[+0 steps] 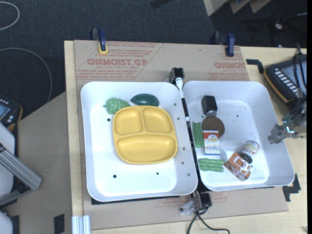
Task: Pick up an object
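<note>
Hovering at the right bin's (273,106) right rim, the gripper (282,130) sits low; whether its grasp is wide or narrow cannot be told.

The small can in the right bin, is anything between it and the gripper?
Nothing visible. The gripper sits at the right bin's right rim, and bare white floor lies between it and the small can.

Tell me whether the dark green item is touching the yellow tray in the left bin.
Cannot tell. In the camera view the dark green item sits right at the yellow tray's far rim, with no clear gap or contact.
</note>
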You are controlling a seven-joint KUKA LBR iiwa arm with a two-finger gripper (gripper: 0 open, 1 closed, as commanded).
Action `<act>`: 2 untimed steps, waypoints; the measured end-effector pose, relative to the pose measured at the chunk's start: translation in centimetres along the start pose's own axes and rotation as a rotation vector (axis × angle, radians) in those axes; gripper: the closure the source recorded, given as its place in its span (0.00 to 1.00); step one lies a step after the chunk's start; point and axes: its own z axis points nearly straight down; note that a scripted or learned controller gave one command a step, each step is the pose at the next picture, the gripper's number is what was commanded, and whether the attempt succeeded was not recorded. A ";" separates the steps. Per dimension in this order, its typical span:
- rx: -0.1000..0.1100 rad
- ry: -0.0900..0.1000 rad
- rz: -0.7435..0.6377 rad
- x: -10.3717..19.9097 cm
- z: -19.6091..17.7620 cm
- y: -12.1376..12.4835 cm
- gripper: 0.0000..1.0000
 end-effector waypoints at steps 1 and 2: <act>-0.004 -0.003 0.000 -0.1 1.7 1.7 1.00; 0.001 0.000 0.002 0.0 3.5 -0.4 1.00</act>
